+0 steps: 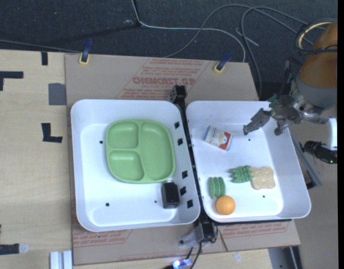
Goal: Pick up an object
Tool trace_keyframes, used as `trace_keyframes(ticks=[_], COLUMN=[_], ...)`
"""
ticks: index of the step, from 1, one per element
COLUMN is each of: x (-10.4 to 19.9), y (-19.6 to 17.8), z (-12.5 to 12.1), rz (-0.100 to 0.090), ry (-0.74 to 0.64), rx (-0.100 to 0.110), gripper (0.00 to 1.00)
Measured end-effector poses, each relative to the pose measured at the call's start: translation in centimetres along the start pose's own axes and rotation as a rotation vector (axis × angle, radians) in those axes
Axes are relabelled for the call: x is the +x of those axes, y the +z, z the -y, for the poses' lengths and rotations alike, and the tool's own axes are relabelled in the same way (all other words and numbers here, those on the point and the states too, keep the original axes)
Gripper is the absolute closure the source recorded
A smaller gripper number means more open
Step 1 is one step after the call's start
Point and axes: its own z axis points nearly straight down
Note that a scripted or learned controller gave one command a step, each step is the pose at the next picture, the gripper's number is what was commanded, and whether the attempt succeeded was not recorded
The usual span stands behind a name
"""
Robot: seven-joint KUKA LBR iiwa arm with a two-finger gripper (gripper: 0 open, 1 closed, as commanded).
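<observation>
Two white bins sit side by side on a brown cardboard sheet point(161, 77). The left bin point(85, 150) holds a big green plate point(141, 151) with three parts, in the middle toward the far edge. A small black block point(170, 195) sits by the near right corner of that bin.

The grey arm point(315, 88) reaches over the far right corner of the right bin point(289, 178). Its gripper point(267, 122) hangs there with the fingers spread wide, holding nothing.

In the right bin, a small white carton point(217, 137) with red and blue on it lies near the far left corner. Along the near edge lie a tan toast toy point(263, 178), a spiky green toy point(240, 174), a ridged green toy point(217, 186) and a round orange ball point(225, 205).
</observation>
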Motion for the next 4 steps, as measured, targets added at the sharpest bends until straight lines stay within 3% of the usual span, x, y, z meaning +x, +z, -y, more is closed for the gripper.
trace_keyframes(ticks=[1, 3, 4], x=[0.0, 0.9, 1.0], y=[-0.8, 10.5, 14.1], z=[-0.3, -0.9, -0.9], rz=[0.003, 0.002, 0.004], ry=[-0.003, -0.004, -0.004], rx=[-0.013, -0.007, -0.014], gripper=[0.0, 0.0, 0.0])
